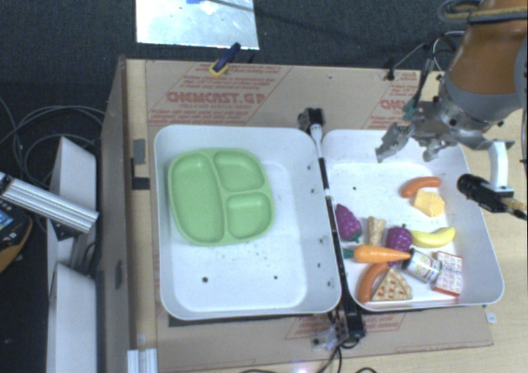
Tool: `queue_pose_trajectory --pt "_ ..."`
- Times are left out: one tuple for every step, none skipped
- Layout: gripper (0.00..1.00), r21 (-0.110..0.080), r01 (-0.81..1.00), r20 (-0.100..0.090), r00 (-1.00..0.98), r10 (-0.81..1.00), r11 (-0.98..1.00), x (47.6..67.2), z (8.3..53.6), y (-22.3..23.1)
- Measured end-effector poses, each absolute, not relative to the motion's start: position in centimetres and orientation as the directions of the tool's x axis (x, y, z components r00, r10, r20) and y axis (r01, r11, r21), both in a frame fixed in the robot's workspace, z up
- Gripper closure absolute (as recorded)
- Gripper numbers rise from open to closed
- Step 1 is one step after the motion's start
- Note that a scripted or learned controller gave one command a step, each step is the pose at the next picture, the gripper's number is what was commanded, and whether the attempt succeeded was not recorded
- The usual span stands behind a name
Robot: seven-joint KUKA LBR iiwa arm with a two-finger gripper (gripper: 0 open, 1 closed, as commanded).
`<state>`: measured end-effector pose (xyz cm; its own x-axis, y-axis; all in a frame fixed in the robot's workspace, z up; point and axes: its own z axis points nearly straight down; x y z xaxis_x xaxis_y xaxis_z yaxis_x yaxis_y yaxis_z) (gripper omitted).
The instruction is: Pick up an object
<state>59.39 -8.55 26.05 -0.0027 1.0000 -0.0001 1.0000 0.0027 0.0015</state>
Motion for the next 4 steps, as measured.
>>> queue_pose_trajectory --pt "0.0 0.001 1.0 -0.002 -0.001 1.0 0.001 60.6 22.3 -13.5" --pt "0.0 -0.001 1.0 0.0 -0.001 1.0 0.001 55.5 14.5 -14.9" --pt "0.0 0.022 1.0 -0.004 0.0 1.0 0.0 53.5 10.2 -13.5" --pt "0.0 0.001 1.0 0.0 -0.002 1.0 0.002 49.7 8.4 -13.2"
